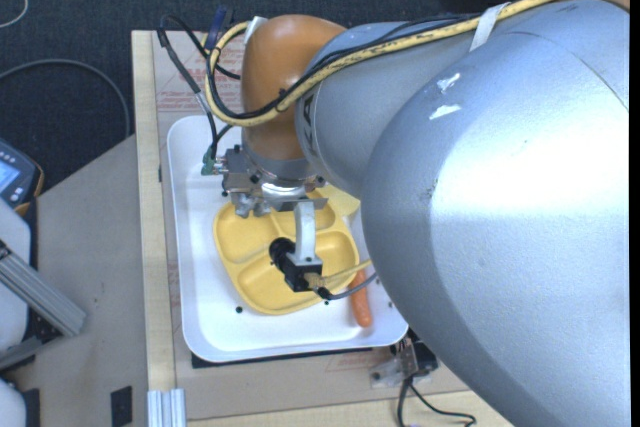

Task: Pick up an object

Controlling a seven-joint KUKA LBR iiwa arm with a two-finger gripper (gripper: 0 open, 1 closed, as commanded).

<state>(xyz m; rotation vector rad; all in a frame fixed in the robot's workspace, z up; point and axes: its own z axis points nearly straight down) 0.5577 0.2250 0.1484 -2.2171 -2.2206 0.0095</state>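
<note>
A yellow divided plate [252, 260] lies in the white bin [190, 245]. An orange carrot-shaped object [361, 308] lies in the bin by the plate's right front edge. My gripper [250, 204] hangs low over the plate's back part, under the orange band of the wrist. The big grey arm covers the bin's right side and whatever lies there.
The bin's left wall and front rim [270, 351] are in sight, with bare white floor between them and the plate. A tiny dark speck [238, 310] lies on the bin floor near the plate's front. Wooden bench edge [145, 215] runs along the left.
</note>
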